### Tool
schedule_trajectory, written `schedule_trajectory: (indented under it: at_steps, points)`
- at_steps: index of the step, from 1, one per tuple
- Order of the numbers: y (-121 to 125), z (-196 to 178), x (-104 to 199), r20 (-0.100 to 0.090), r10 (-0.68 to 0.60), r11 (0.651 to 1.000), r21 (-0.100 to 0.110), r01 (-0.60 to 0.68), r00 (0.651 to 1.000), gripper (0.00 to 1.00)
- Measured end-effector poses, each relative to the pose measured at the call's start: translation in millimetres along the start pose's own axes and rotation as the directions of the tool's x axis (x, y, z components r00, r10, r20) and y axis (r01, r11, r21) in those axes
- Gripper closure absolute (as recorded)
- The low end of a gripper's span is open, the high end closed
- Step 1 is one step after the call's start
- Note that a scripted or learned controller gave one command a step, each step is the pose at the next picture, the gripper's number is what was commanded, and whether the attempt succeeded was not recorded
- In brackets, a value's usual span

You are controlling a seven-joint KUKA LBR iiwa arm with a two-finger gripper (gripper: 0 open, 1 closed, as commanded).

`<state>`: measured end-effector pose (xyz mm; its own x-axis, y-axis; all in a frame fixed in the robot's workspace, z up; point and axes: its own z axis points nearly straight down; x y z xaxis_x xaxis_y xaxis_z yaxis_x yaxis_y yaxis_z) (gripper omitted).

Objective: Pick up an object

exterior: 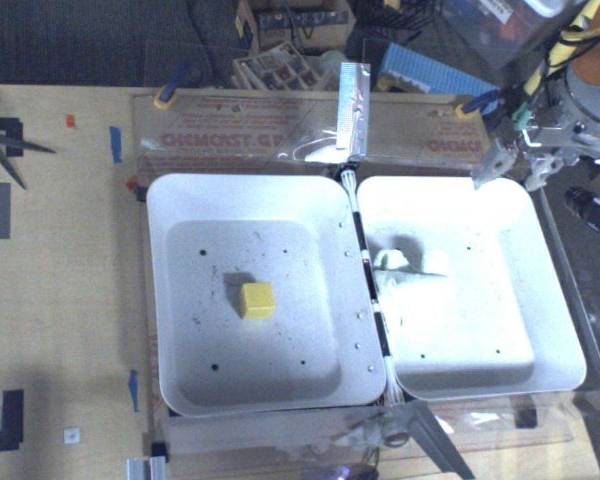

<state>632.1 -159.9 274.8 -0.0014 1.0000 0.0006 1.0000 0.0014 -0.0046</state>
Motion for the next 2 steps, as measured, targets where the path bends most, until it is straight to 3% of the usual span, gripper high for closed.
schedule_trajectory:
  at_steps: [1,2]
  points:
    - [-17.0,155.7,69.6,0.0,0.106,0.994,0.0,-0.106,0.994,0.0]
    - [-16.5,148.2,67.4,0.001,0.11,0.994,0.0,-0.11,0.994,1.0]
